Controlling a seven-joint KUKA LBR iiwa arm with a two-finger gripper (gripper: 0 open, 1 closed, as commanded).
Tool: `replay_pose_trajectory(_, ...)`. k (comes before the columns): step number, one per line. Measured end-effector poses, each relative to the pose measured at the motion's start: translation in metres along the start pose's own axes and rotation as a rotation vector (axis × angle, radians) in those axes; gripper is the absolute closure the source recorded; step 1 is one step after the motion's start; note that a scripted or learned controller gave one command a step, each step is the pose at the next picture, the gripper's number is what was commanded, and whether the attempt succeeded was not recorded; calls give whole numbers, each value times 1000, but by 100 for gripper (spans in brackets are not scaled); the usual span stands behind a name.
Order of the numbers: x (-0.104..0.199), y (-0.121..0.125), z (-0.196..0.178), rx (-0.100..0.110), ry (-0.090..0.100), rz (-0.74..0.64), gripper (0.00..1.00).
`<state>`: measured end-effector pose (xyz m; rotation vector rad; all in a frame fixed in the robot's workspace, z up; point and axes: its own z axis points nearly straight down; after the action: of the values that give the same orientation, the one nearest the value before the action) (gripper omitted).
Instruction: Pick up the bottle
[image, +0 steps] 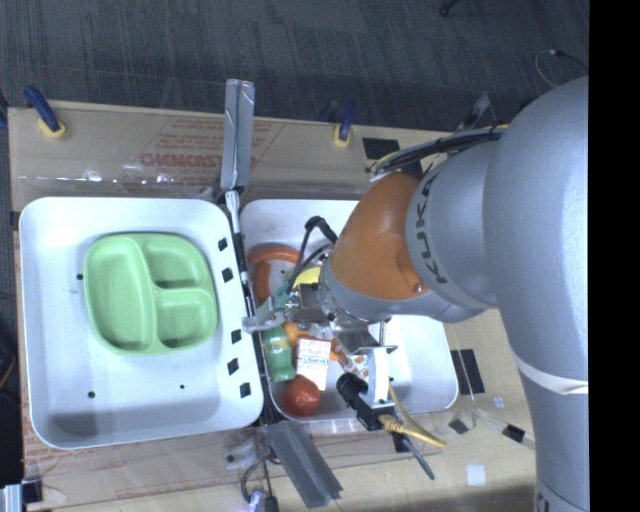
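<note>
Camera view shows the bottle (312, 362) lying lengthwise just below the gripper (300, 318), whose grip I cannot tell.

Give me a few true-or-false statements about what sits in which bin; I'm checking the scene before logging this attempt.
1. The pale green divided plastic tray lies in the left white bin. True.
2. The arm's orange band is above the left bin. False: it hangs over the right white bin.
3. A round red fruit-like object lies near the right bin's front edge. True.
4. The green tray is stacked with objects. False: its compartments look bare.
5. The small bottle with a white and red label lies in the right bin. True.
</note>
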<state>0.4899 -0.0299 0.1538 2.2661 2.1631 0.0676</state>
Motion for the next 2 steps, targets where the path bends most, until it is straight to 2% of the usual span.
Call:
replay_pose_trajectory(1, -4, 2, 5, 2, 13, 7, 0)
replay_pose_trajectory(2, -12, 0, -206, 36, -26, 45, 0)
